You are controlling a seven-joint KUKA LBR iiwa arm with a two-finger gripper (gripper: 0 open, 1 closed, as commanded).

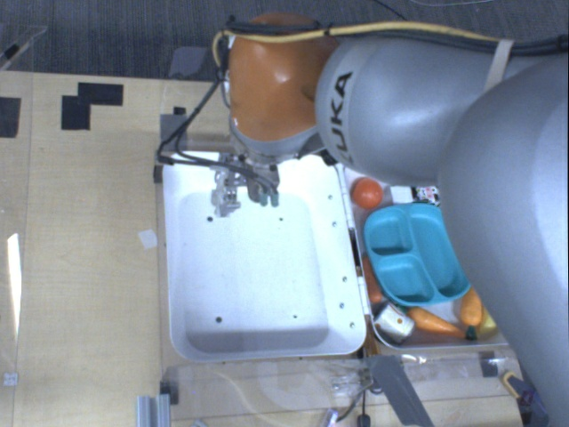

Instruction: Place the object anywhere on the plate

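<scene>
Currently your gripper [244, 189] hovers over far end of left bin [249, 327]; fingers' state: cannot tell. Blue plate [413, 256] sits in right bin, carrot [436, 321] beside it.

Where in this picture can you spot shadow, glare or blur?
Camera view: a soft shadow lies along the left bin's near wall; a bright glare streak marks the bench at far left; the gripper looks slightly smeared; the blue divided plate and carrot are evenly lit and fairly sharp.
</scene>
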